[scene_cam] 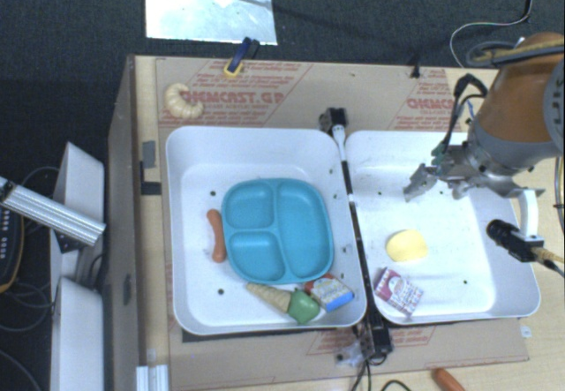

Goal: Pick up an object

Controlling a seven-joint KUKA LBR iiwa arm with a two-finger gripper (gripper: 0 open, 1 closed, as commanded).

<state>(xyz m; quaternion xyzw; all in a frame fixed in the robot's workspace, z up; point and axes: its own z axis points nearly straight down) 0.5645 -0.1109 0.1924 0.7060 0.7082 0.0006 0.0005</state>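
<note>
I see two white bins side by side on the counter [265, 98]. The left bin [190, 204] holds five things: one blue divided plate [276, 230] filling the middle, one orange sausage-shaped piece [216, 235] just beside the plate's left edge, one ice-cream cone toy [269, 295], one green block [303, 308] and one small blue-and-white packet [333, 294], these three bunched at the near edge below the plate. The right bin [477, 292] holds two things: one yellow rounded object [407, 246] near its middle-left, lying free, and one red-and-white packet [399, 291] just below it, close to the near-left corner.

The arm [521, 107] comes in from the right, orange band up top. The end effector [434, 176] sits over the upper part of the right bin, above and a bit right of the yellow object, apart from it; I cannot tell how it stands, it is too small and blurred. One black clamp-like part [515, 241] juts in at the bin's right rim.

On the counter behind the left bin: one pale curled toy [183, 101] and one blue-and-yellow item [239, 57]. One orange piece [449, 378] lies off the counter's front edge.
</note>
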